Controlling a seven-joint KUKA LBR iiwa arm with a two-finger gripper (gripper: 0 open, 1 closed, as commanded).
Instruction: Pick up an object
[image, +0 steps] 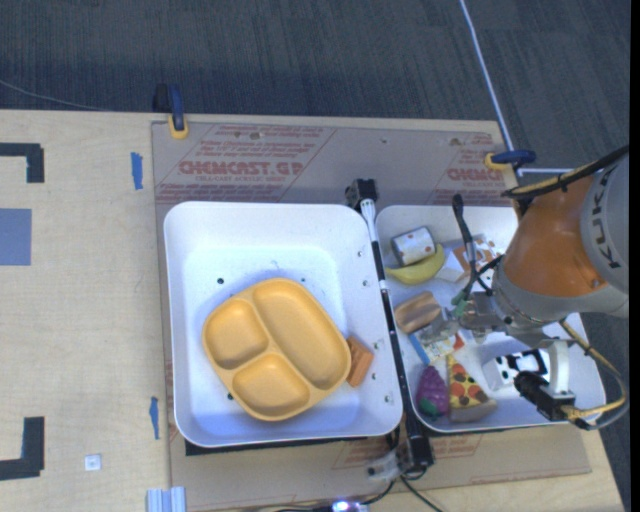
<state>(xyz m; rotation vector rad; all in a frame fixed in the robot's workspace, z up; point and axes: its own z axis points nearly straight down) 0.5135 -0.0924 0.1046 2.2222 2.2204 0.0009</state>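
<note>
1. The tabletop (80, 330) carries two shallow white bins side by side, resting on a brown cardboard sheet (300, 160) printed with red lettering.
2. The left bin (200, 240) holds a yellow three-compartment plate (275, 347), which lies toward the bin's 6 o'clock side.
3. A small orange-brown block (359, 361) sits just beside the plate at its 3 o'clock edge, touching or nearly touching it.
4. The right bin (590, 385) holds a clutter of small toy food items, any of which could serve as the thing to pick up.
5. At the right bin's 11 o'clock corner lies a small white box (413, 243), with a yellow banana (420, 268) just below it at its 6 o'clock.
6. A brown bread-like piece (418, 312) rests toward the bin's 9 o'clock side.
7. Near the bin's 7 o'clock corner lie a purple grape bunch (432, 390) and, just beside it at its 3 o'clock, a pizza slice (467, 386).
8. A black-and-white item (512, 370) sits at about 5 o'clock of the bin's centre.
9. The arm's orange band (550, 245) hangs over the right bin, reaching in from 3 o'clock.
10. The gripper (470, 315) is low over the middle of the right bin, among the toys; whether it is wide, narrow or holding anything I cannot tell, since the wrist covers it.
11. Blue clamps (512, 157) grip the cardboard at its far edge.
</note>
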